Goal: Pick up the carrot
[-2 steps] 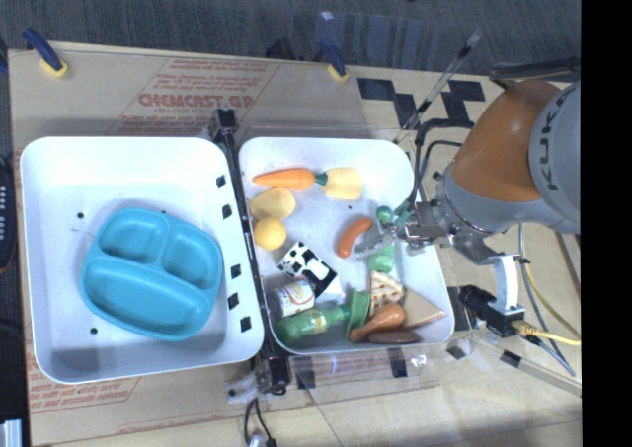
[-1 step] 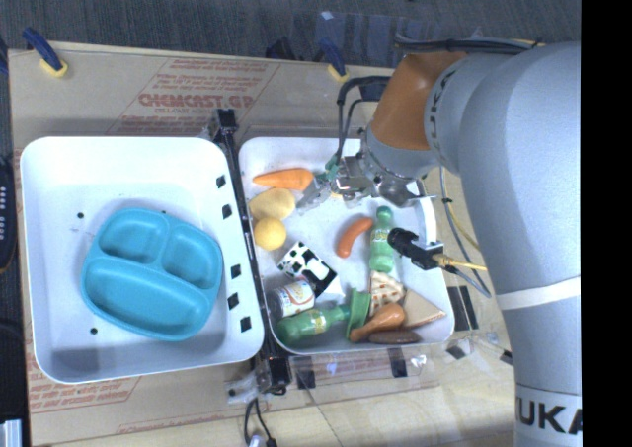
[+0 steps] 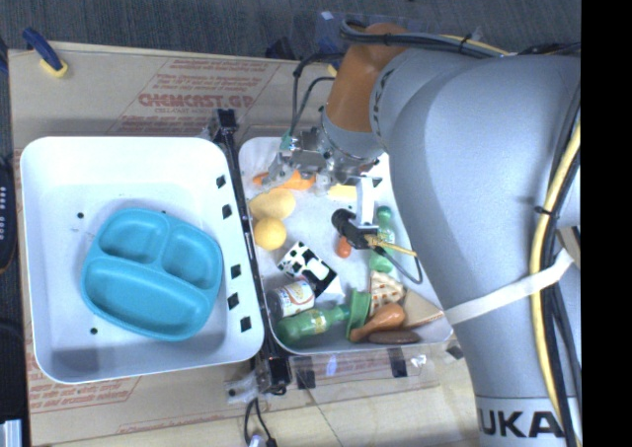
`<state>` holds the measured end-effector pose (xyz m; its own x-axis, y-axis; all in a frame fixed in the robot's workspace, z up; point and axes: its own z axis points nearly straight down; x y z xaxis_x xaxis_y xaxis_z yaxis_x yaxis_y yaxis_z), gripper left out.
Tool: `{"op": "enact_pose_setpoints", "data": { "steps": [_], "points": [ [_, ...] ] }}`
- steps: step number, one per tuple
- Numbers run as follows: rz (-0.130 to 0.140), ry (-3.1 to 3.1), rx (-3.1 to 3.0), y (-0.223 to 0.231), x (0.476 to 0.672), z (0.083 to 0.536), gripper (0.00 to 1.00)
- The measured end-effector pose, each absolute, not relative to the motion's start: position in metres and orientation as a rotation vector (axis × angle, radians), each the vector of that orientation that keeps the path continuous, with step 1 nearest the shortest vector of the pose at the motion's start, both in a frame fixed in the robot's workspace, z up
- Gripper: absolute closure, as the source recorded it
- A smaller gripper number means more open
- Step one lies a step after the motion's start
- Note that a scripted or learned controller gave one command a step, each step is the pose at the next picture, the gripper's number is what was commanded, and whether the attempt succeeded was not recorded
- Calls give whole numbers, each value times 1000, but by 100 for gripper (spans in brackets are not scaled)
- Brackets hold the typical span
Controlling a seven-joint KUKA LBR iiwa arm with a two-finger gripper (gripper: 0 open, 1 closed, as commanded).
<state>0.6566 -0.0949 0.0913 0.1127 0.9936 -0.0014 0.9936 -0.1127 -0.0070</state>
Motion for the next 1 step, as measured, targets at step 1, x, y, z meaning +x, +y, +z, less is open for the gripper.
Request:
{"op": "enact_pose_setpoints", "data": {
  "steps": [1],
  "points": [
    [25,-2097,-2326,-96,655,101,100]
  ]
}}
